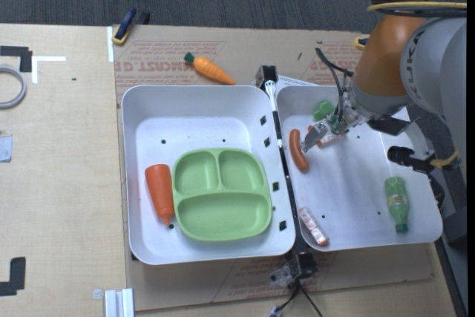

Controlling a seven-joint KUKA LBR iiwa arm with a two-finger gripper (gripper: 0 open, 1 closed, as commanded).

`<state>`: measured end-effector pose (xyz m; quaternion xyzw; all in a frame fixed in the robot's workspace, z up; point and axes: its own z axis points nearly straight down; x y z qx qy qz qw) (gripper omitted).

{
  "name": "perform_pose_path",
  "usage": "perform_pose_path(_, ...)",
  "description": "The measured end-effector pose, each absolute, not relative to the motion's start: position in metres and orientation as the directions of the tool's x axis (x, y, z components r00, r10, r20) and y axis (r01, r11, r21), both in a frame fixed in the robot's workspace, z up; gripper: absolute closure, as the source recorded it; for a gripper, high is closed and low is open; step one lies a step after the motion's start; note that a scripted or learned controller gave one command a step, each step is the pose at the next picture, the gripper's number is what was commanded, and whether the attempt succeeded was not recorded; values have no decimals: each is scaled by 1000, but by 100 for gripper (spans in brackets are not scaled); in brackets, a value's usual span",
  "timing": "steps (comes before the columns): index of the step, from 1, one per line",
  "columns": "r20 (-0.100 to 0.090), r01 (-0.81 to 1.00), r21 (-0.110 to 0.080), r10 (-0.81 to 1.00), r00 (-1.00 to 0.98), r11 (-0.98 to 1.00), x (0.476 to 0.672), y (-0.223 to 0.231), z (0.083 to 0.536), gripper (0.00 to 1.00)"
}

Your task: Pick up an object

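Landmark: the sausage (pixel 298 150), lying lengthwise against the left wall of the right bin (pixel 356 234), near that bin's upper half. I take all places from it.
Gripper position: gripper (pixel 320 134) is low over the bin floor, just right of the sausage's upper end, very near it; I cannot say whether it touches.
Jaw state: I cannot tell how the jaws stand; the tip is small and cluttered with cable from this slanted view. Nothing shows between them.
Target, my judgement: the sausage, being nearest the tip.
Handling, judged: looks like a light toy, smooth and rounded, probably slippery; likely to roll or squirt out of a pinch.
Grasp point, judged: across its narrow width at mid-length. The bin wall beside it leaves little room for the far finger.
Other things: a green piece (pixel 322 111) up and right of the sausage, beside the wrist; a green bottle (pixel 397 203) well to the right and lower; a pink wrapped bar (pixel 313 226) below it.
Left bin (pixel 148 108): green divided plate (pixel 221 194) and an orange cylinder (pixel 159 191), well left of the sausage.
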<state>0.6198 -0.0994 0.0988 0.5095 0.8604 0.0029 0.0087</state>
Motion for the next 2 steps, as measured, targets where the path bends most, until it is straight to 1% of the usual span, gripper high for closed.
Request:
perform_pose_path(1,-1,874,1,874,-486,486,580,-12,192,0)
perform_pose_path(2,-1,679,1,679,-734,734,573,0,192,0)
